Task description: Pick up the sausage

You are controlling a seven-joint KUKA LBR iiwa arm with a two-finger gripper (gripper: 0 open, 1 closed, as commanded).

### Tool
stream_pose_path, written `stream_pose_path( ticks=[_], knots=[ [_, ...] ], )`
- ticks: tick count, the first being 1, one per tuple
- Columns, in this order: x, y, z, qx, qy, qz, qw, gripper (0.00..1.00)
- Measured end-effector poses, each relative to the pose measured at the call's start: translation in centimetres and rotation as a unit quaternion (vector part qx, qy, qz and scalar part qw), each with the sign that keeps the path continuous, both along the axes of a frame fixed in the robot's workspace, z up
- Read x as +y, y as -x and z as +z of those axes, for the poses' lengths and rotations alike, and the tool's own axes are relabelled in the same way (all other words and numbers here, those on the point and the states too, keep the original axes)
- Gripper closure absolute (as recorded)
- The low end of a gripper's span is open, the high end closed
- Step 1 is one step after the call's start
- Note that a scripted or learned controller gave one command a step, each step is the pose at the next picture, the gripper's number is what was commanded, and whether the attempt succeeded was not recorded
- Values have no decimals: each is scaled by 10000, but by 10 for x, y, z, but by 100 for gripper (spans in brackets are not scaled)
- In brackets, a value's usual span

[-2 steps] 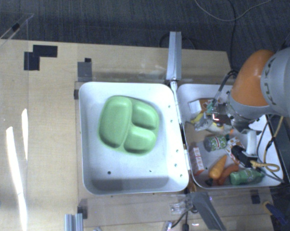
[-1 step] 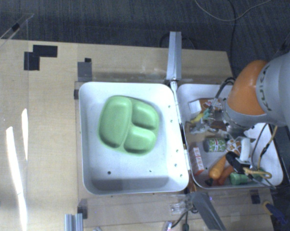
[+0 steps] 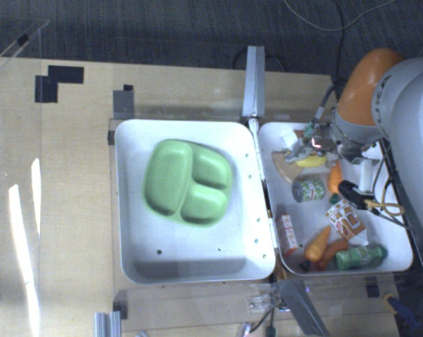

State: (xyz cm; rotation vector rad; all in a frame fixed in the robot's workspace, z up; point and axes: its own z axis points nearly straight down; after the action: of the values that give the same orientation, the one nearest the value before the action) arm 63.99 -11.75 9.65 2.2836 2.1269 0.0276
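Tool (image 3: 315, 143) sits low over the far end of the right bin (image 3: 407, 258), above a yellow item (image 3: 311, 162); whether it is wide or narrow cannot be told at this angle.

Sausage, best guess: the reddish-brown piece (image 3: 333, 252) at the near edge of the right bin, touching an orange carrot-like piece (image 3: 318, 242) and just beside a green bottle (image 3: 358, 258). Well apart from the tool.

Risks, judged: tight packing could make the tool catch the carrot or bottle instead, or push the sausage against the bin wall and slip off.

Right bin also holds a small can (image 3: 309, 189) and a patterned packet (image 3: 346, 221). Left bin (image 3: 130, 258) holds one green divided tray (image 3: 189, 181).
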Motion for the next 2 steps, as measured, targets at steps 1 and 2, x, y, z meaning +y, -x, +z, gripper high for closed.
stream_pose_path(
  ticks=[1, 2],
  knots=[
    [-16, -22, -8, 415, -140, -440, 9981, 0],
    [-15, -21, -9, 415, -110, -554, 9975, 0]
  ],
)
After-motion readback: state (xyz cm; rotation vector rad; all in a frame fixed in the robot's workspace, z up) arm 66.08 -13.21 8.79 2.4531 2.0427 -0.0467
